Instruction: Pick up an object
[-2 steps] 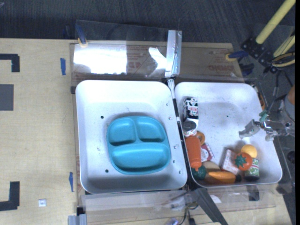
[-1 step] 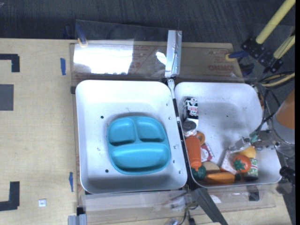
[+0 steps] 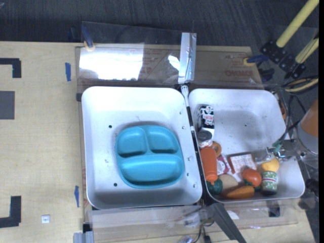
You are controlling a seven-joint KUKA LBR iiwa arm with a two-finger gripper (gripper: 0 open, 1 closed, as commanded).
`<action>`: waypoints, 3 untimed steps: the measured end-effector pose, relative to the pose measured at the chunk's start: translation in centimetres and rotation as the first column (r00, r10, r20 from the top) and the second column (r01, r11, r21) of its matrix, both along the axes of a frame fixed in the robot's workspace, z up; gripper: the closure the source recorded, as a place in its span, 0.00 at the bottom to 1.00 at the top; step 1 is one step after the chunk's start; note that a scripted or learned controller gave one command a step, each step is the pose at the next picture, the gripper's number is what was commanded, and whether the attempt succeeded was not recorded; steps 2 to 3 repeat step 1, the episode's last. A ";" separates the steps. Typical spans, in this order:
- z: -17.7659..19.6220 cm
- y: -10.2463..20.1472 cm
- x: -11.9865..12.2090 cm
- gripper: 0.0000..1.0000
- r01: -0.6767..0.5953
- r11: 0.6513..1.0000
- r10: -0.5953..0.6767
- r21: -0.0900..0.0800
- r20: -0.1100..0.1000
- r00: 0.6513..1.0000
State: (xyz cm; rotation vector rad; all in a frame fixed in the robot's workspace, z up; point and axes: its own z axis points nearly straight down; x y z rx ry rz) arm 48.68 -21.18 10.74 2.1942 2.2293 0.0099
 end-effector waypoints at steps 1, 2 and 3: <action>9.5 3.3 5.1 1.00 0.124 0.992 -0.124 0.005 -0.008 0.992; 9.5 3.3 5.1 1.00 0.124 0.992 -0.124 0.005 -0.008 0.992; 9.5 3.3 5.1 1.00 0.124 0.992 -0.124 0.005 -0.008 0.992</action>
